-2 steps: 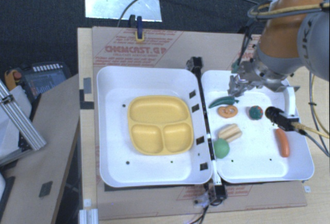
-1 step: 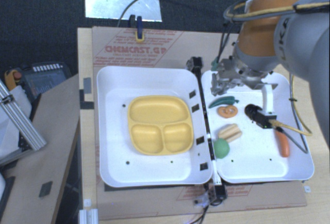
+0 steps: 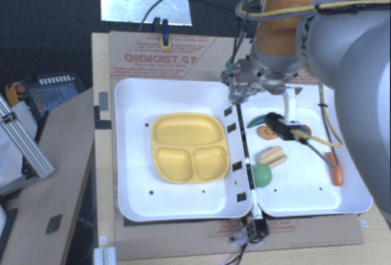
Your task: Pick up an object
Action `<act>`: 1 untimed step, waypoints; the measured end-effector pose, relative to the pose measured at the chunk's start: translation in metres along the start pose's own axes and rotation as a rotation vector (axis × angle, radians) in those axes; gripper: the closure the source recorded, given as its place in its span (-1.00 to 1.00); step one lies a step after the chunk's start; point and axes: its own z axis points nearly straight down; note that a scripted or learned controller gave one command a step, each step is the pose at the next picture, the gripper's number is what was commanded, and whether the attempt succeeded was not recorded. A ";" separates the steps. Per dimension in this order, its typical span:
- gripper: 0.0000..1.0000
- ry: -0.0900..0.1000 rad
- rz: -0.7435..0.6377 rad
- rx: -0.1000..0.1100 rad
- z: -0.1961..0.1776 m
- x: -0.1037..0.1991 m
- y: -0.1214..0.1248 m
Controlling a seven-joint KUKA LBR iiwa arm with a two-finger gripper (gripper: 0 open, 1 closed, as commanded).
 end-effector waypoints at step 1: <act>1.00 0.001 0.000 0.002 0.010 0.052 0.010</act>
